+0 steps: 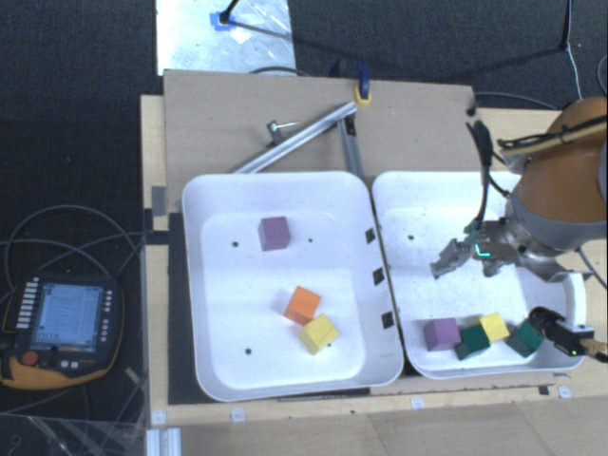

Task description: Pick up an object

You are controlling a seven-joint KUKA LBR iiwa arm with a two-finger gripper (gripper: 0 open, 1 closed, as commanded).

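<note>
**A:** Purple cube (441,332), going for that one? Sitting where?

**B:** Lying in the right bin (408,207), close to the front wall. Leading a short row: touching or just beside a dark green block (470,342), then a yellow cube (494,327), then a green block (523,338).

**A:** Starting at the fingers (444,266), then. Gripping anything?

**B:** Gripping nothing. Standing spread apart on the gripper (465,259), hanging over the middle of the same bin, well apart from the row and farther from the front wall.

**A:** Handling how, judging by looks?

**B:** Probably weighing little and staying stiff. Looking like painted wood or foam, with flat faces and crisp edges. Likely not slipping much, and hardly risking breakage.

**A:** Taking hold where?

**B:** Closing on the two faces pointing toward the front and back walls, judging from the layout. Avoiding the side facing the dark green block, there being little or no gap there. Watching the front wall too, with room looking tight for the near finger.

**A:** Looking farther out?

**B:** Seeing three more pieces in the left bin (218,283): another purple one (274,233) standing alone, plus an orange cube (303,303) touching a yellow one (320,333). Resting both bins side by side on the surface (285,93).
</note>
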